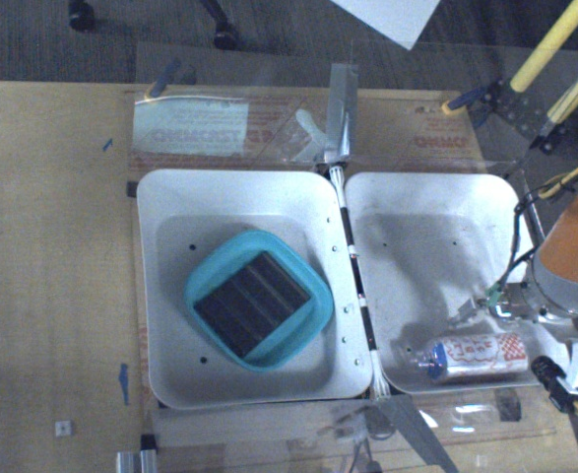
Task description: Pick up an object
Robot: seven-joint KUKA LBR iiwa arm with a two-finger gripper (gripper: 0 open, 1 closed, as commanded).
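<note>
Tube [469, 354] flat along right bin [417, 205] near edge; gripper [493, 306] just above it at bin's right edge, grip state cannot tell; approach step, next: descend, close on tube; teal container [259, 299] mid left bin [170, 215]

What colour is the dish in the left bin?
Turquoise dish, with a dark ribbed insert, seen in the camera view.

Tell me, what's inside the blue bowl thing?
A dark ridged block sits inside the blue bowl in the left bin. It covers most of the bowl's floor, so anything lying beneath it can't be seen.
</note>
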